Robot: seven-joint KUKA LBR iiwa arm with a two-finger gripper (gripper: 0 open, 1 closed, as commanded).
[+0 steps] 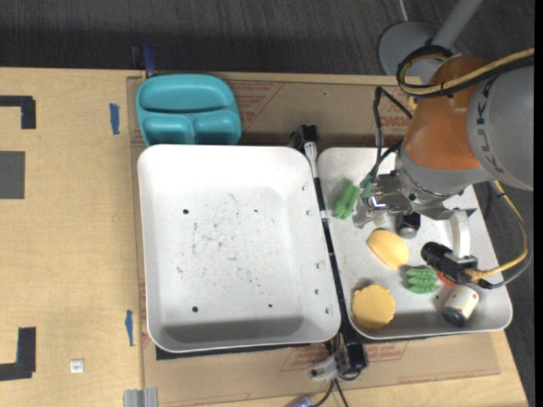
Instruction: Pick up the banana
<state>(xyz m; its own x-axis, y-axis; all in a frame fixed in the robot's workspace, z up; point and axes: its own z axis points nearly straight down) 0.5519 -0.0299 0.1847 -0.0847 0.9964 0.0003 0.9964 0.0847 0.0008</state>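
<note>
- We are seeing the end effector [379, 207] hanging low over the right bin [484, 320], its metal tip near the bin's upper left.
- We cannot tell its state.
- The banana [389, 248], a yellow piece, is lying just below it, apart.
- A green toy [345, 200] is lying beside it.

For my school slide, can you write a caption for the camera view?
Grey-and-orange robot arm reaches into the right bin above a yellow toy.
</note>
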